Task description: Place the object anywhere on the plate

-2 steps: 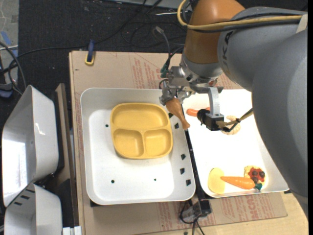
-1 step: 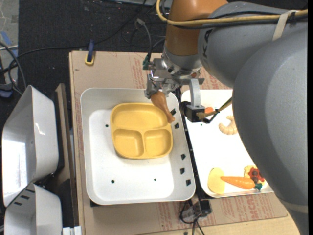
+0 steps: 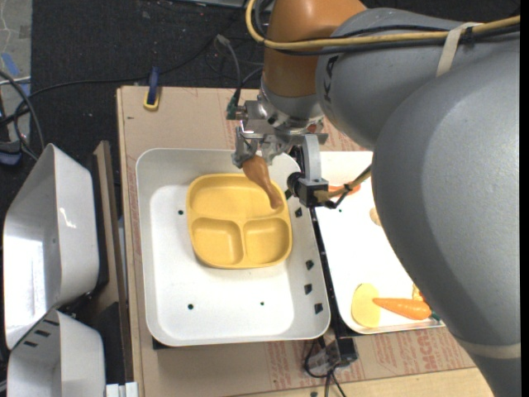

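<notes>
A white left bin (image 3: 165, 304) holds a yellow divided plate (image 3: 240, 222) with three compartments, sitting near the bin's upper middle. Above the plate's upper right rim, the gripper (image 3: 258, 165) points down with its fingers closed narrowly around the top of a brown spoon-shaped object (image 3: 266, 182), which hangs slanting down to the right over the plate's edge. To the right, the white right bin (image 3: 364, 255) contains a pale yellow disc (image 3: 364, 304) and an orange carrot (image 3: 401, 308) lying across it near the bottom edge.
</notes>
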`<state>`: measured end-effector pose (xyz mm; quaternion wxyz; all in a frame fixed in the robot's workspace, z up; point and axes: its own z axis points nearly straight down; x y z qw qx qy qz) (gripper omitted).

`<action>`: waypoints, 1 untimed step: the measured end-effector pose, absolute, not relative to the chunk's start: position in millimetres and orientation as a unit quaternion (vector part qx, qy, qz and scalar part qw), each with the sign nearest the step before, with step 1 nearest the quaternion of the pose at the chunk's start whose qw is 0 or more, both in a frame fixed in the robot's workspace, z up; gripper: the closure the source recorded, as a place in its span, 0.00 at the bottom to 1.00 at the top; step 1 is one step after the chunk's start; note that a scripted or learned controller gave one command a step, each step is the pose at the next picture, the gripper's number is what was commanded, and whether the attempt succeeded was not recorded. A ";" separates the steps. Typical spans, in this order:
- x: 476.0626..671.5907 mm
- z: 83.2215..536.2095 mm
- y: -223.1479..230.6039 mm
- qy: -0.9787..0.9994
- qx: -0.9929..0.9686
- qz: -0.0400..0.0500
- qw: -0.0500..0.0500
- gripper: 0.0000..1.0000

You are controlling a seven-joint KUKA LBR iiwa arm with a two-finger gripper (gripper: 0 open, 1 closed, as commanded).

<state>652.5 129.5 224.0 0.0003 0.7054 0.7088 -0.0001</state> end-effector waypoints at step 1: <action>652.5 225.2 128.6 0.708 0.706 0.000 0.001 0.00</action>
